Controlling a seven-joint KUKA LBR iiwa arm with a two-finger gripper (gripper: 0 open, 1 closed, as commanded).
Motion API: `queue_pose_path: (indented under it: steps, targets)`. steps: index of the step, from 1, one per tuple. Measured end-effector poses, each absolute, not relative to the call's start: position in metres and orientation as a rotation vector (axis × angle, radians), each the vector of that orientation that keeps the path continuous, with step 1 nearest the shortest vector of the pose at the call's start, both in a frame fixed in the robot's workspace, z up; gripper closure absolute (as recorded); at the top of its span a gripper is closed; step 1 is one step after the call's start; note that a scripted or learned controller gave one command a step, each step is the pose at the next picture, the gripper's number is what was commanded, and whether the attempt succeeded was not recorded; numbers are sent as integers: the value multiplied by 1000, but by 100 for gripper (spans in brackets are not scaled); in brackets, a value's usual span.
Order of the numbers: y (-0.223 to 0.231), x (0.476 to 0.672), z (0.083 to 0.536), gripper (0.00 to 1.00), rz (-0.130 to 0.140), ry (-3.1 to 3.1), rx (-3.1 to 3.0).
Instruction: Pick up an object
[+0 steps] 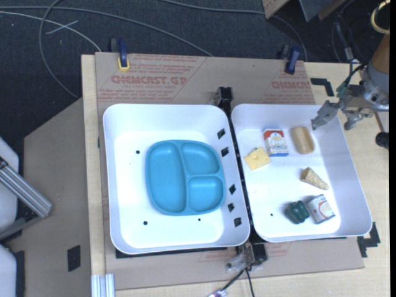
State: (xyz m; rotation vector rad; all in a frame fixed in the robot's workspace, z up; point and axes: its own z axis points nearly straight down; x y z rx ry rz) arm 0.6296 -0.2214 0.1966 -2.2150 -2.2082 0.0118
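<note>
The right bin [346, 172] holds several small items: a red and white carton [274, 142], a tan bread roll [302, 139], a yellow cheese block [257, 159], a pale cheese wedge [315, 179], a dark green piece [297, 211] and a small tin [320, 208]. My gripper [336, 117] hovers over the bin's upper right corner, just right of the bread roll. It is open, and nothing sits between its fingers.
A blue divided plate [185, 176] lies in the left bin [124, 141]. Black clips run along the divider between the bins. Clamps hold the board at the back edge. Cables trail on the floor behind.
</note>
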Motion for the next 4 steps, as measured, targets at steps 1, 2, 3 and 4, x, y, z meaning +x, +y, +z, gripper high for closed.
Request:
queue_pose_path:
  steps: [1, 2, 3, 4]
  targets:
    - [-221, 633, 206, 0, 0, -2222, -2220]
    - [-221, 627, 144, 0, 5, -2217, -2217]
    - [-217, 628, 92, 0, -4, -2218, -2213]
    - [-220, 628, 106, 100, -2, -2223, -2218]
